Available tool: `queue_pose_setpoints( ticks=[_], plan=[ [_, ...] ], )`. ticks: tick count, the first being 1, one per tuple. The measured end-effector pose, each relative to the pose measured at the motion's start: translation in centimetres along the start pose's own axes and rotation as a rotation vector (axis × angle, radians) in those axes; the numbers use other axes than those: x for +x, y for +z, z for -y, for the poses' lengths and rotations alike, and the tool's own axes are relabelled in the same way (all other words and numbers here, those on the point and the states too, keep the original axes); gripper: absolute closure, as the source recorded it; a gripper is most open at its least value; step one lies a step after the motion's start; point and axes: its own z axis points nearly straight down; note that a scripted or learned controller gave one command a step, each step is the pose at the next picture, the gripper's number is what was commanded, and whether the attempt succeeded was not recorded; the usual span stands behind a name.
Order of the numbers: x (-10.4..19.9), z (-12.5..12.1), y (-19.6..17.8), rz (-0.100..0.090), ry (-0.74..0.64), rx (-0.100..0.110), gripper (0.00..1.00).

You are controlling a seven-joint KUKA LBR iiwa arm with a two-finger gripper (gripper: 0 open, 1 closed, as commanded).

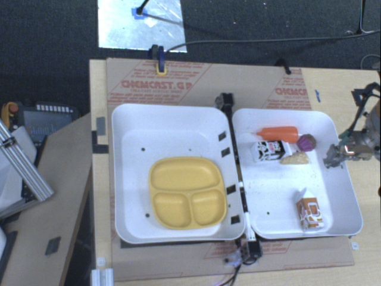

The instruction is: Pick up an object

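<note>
Camera view: tool at the right bin's rim, objects lying in the bins

Camera view looks down at a slant on the table (196, 76), which carries two shallow white bins side by side on a printed cardboard sheet.

The left bin (128, 159) holds one thing: a yellow tray (187, 192) with three compartments, lying flat near the bin's front edge and toward its right side.

The right bin (345, 207) holds five things. Four sit close together near its back edge. An orange tube (277, 133) lies flat along that edge. Just in front of it stands a small black-and-white carton (269, 151). A purple ball (306, 141) lies at the tube's right end, and a tan piece (295, 158) lies just in front of the ball, beside the carton. Well apart from this group, near the bin's front right corner, an orange-and-white carton (311, 213) lies tilted.

The tool (337, 155) is at the right bin's right edge, over the rim, at about the level of the back group. It is apart from all five things, and nothing shows between its fingers. I cannot tell how far the fingers are spread; they are small and dark against the rim. The arm (368, 118) behind it reaches in from the right.
</note>
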Motion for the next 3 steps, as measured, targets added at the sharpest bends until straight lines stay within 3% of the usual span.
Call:
queue_pose_setpoints(
  ticks=[2, 3],
  plan=[
    [10.2, -3.7, -1.2, -0.003, -0.006, 0.001, 1.00],
    [15.5, -5.3, 0.6, -0.003, -0.005, 0.004, 1.00]
  ],
)
